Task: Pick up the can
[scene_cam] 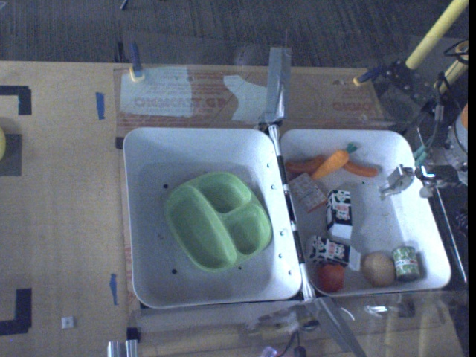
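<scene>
The gripper (396, 180) is seen over the right bin's (428, 222) far right side, nothing held; how far it is opened cannot be told. The can (406, 262) is found nearer the camera, upright in the front right corner, just beside a brown ball (378, 268).

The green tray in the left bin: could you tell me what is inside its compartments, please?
The green tray lies in the left bin, and its three compartments show bare green bottoms with no food in them. What lies under the tray is covered, so that cannot be told.

arm (454, 162) cut off at right edge, gripper (396, 181) blurred, can (406, 262) label unreadable
</scene>
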Controlling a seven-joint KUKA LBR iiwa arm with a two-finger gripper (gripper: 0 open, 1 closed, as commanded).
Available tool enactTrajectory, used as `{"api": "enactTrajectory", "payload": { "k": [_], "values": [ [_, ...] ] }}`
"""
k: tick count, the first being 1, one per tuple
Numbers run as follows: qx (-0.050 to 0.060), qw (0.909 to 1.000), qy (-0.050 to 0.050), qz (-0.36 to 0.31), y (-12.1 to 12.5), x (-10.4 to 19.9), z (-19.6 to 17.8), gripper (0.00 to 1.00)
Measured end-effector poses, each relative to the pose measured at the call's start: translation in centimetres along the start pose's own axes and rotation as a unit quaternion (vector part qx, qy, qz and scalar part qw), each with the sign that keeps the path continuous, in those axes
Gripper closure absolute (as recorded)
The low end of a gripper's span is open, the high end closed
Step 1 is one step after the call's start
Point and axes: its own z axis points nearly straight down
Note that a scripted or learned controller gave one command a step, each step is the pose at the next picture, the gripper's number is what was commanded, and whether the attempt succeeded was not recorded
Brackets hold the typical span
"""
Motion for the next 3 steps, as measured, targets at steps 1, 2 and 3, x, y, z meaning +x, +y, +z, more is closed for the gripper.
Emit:
{"api": "enactTrajectory", "payload": {
  "k": [1,2,3],
  "values": [
    [-0.001,0.9996,0.0,-0.028,-3.9,-2.7,11.5,0.0],
    [-0.012,0.9995,0.005,0.03,-2.7,-4.8,15.1,0.0],
    [-0.015,0.9973,-0.001,-0.072,-2.6,-5.0,15.1,0.0]
  ]
}}
